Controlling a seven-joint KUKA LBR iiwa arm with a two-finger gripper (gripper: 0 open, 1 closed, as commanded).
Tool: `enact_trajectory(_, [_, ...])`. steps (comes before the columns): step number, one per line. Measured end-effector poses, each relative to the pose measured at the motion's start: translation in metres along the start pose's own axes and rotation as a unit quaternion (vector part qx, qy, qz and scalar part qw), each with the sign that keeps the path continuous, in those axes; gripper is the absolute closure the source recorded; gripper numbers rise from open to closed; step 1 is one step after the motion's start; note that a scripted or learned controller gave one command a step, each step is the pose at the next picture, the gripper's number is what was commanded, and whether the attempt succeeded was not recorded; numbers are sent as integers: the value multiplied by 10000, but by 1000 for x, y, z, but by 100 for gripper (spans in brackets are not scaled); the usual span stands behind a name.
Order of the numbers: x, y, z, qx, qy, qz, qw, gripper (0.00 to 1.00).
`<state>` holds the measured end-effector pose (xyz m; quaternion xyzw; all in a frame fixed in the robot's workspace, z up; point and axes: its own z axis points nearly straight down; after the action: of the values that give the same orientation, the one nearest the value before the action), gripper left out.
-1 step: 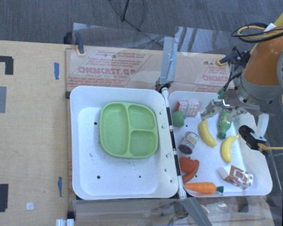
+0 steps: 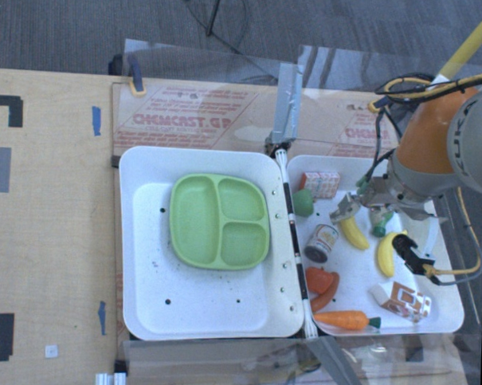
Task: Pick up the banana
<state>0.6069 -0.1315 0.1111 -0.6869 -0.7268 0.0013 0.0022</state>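
Gripper sat low over the right bin, arm coming in from the upper right. Couldn't tell from my feed how it was set or whether it had anything. Banana lay in the right bin just below the gripper, tilted, w/ a second banana to its right, partly under a black part of the wrist. Can was just left of the banana, green fruit and small box above that. Red pepper and carrot were nearer the front edge. Left bin held a green plate.
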Motion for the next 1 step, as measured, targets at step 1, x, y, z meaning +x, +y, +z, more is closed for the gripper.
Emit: enact_trajectory(1, [-4,-22,22,-63,-5,200,9998,0])
